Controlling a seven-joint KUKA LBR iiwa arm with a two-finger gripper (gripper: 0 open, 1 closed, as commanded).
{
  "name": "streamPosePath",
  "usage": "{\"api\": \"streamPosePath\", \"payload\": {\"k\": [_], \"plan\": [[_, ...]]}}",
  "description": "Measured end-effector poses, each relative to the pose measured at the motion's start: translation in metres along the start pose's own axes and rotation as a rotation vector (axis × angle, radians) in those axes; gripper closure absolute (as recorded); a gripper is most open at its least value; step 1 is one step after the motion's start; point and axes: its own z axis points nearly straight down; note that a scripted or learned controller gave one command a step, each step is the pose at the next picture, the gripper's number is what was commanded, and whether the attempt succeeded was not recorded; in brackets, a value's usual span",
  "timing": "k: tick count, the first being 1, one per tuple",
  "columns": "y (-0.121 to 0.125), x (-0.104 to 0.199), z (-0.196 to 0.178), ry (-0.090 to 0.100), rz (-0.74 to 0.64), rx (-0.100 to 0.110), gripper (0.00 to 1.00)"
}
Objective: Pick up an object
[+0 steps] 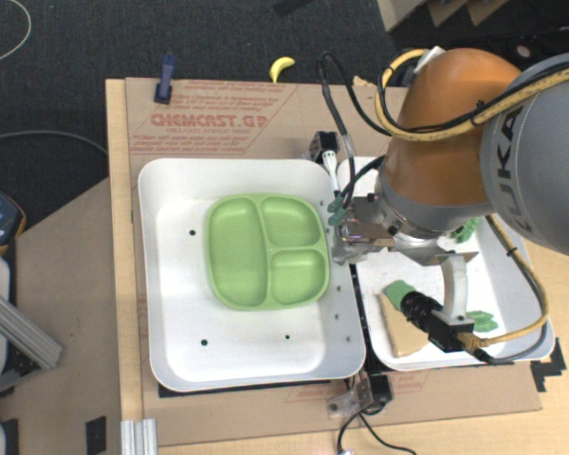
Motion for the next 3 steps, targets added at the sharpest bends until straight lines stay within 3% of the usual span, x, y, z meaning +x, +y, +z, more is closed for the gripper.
{"api": "streamPosePath", "payload": {"k": [1,2,3], "plan": [[0.002,-0.007,-0.152,0.000,0.010,-0.011,1.00],[0.065,-0.040,-0.073,-0.007,0.017,0.015,1.00],[0.003,0.027,-0.120,-0.001,0.006,0.007,1.00]]}}
